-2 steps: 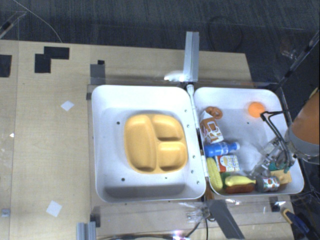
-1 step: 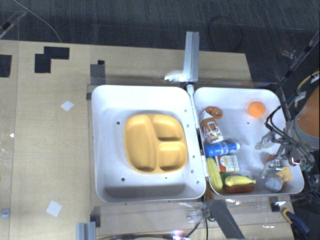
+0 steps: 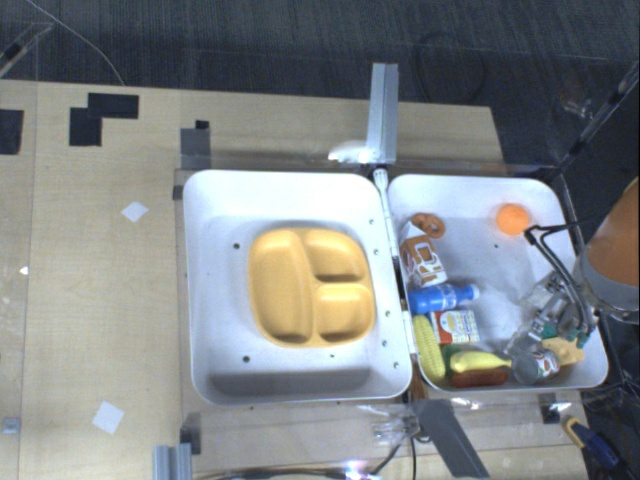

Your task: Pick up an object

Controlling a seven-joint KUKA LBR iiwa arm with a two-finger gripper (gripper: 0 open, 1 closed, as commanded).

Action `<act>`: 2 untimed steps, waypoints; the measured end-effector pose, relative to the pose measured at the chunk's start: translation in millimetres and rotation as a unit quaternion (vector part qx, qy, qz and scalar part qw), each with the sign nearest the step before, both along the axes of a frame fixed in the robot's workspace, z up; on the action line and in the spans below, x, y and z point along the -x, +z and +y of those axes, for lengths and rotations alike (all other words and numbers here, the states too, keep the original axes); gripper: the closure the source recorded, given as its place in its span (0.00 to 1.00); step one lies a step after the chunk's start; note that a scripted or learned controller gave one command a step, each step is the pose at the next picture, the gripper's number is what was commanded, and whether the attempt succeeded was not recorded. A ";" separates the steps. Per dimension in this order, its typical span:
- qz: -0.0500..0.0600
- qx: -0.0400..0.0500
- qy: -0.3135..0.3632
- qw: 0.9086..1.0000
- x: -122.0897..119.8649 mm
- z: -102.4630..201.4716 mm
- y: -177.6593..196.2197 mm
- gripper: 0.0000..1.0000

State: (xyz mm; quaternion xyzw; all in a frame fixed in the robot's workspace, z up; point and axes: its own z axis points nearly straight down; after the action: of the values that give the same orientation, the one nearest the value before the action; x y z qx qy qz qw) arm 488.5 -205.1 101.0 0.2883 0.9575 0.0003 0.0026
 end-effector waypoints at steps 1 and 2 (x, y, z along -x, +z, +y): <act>-0.004 -0.001 -0.108 0.994 -117.2 23.9 -12.9 0.00; -0.003 -0.001 -0.109 0.994 -116.6 22.7 -12.8 0.00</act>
State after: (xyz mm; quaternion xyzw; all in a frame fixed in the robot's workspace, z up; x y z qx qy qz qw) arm 605.1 -182.4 88.1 0.3912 0.9203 0.0014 0.0057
